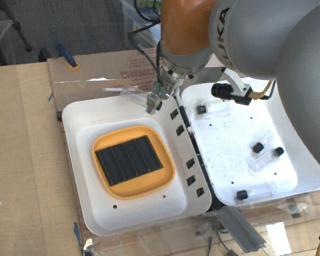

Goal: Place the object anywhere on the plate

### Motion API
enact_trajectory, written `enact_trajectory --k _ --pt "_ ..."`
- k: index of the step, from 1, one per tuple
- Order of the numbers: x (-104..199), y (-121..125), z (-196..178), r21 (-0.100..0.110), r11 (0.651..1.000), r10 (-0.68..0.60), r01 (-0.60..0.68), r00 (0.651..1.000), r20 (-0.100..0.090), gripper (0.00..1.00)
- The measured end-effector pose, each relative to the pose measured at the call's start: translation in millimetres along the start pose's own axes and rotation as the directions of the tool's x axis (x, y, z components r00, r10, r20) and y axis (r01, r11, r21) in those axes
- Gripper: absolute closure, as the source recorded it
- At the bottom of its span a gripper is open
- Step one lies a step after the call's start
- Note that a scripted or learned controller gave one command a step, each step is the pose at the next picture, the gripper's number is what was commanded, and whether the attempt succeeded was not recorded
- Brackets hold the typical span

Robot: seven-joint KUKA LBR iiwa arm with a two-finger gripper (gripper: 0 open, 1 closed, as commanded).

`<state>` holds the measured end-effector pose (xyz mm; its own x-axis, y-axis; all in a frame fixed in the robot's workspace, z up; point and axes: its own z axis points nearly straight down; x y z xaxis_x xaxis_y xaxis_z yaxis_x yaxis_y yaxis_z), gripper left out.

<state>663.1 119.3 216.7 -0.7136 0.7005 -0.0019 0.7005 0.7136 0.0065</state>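
Observation:
An orange square plate [167, 164] with a black ribbed pad [130, 159] on it sits in the left bin [88, 179]. Several clear vials with black caps lie in the right bin [305, 176]: one at the far left [202, 109], two near the middle [258, 148] [278, 152], and one at the front [242, 195]. My gripper [155, 101] hangs over the far edge of the left bin, beyond the plate's far right corner. A faint clear streak [128, 92] lies just left of its tip; whether that is a held vial is unclear.
The big grey arm with its orange band [189, 11] covers the upper right. Black clips [190, 163] run along the divide between the bins. A black-tipped fitting with a yellow cable [225, 91] hangs over the right bin's far side. Cardboard [84, 76] lies behind the bins.

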Motion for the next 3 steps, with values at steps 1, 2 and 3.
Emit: enact_trajectory --k 1,2,3 --pt "0.2 -5.2 -21.2 0.004 0.969 -0.246 0.246 0.969 0.0 1.0" --pt "-11.6 -16.5 -0.2 0.007 0.96 -0.28 0.28 0.96 -0.005 1.0" --pt "-14.0 -21.9 -15.4 0.003 0.9 -0.435 0.435 0.9 -0.001 1.0"
